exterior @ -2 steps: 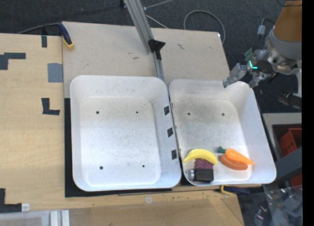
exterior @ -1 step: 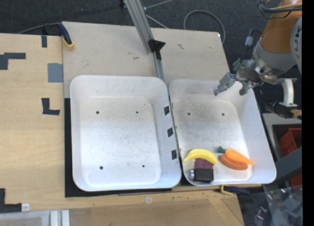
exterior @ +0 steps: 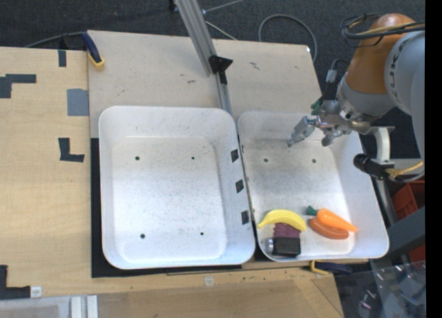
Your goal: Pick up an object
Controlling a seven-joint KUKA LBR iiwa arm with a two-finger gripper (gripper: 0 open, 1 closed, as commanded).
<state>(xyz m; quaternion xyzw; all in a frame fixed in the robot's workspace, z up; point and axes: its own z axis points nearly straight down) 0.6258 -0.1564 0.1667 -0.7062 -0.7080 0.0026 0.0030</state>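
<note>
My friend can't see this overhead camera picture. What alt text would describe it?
A grey robot arm's open pincer hangs over the far end of the right white bin, holding nothing. A banana, carrot and dark block lie at its near end.

The wooden bench bears two shallow white bins, left bin touching right bin.

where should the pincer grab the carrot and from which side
Grip the carrot across its thick orange middle, coming straight down from above. It lies flat, long axis roughly left-right, with the banana close on its left, so the fingers should close across its narrow width.
</note>
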